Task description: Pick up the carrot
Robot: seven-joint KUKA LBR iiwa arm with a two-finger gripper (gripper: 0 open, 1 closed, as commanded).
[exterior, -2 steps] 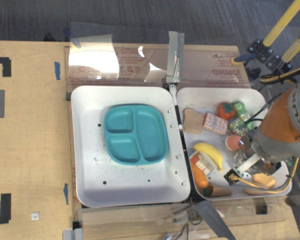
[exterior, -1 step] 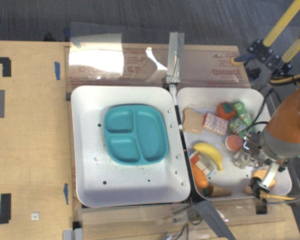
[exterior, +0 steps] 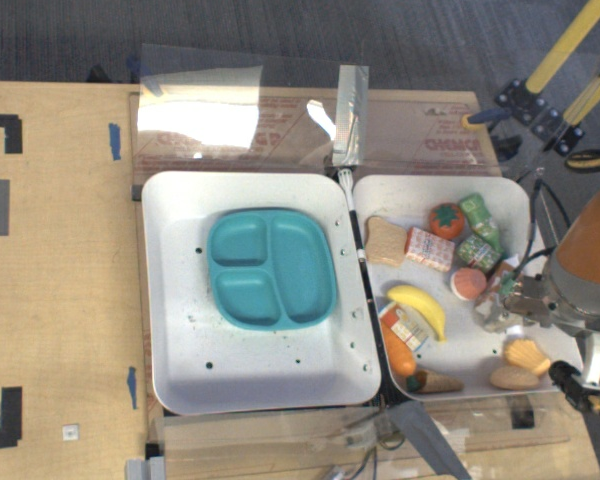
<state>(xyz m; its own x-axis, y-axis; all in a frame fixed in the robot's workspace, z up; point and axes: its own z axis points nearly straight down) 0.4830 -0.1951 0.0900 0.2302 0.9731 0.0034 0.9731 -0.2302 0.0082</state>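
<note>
Carrot, orange and stubby, lies in the lower left corner of the right bin, hard against the bin's left wall. A ketchup-style packet with red and white print rests just above it and partly over its top end, and a brown cone-shaped item lies just to its right along the bin's lower edge.

Around the middle of that bin a yellow banana curves beside the packet. Higher up, a tan slice of bread sits at the upper left, next to a pink and red box. A red tomato and a green can lie near the upper right corner, with a second green item and a pink round piece below them. Two pale brown pieces, one ridged and one smooth, sit at the lower right.

The gripper shows at the right side of the bin, near the pink round piece and well apart from the carrot. Whether its fingers are spread or closed cannot be told, as the metal parts blur together. The arm enters at the right edge of the frame, its orange band visible.

The left bin holds a teal divided plate near its centre.
</note>
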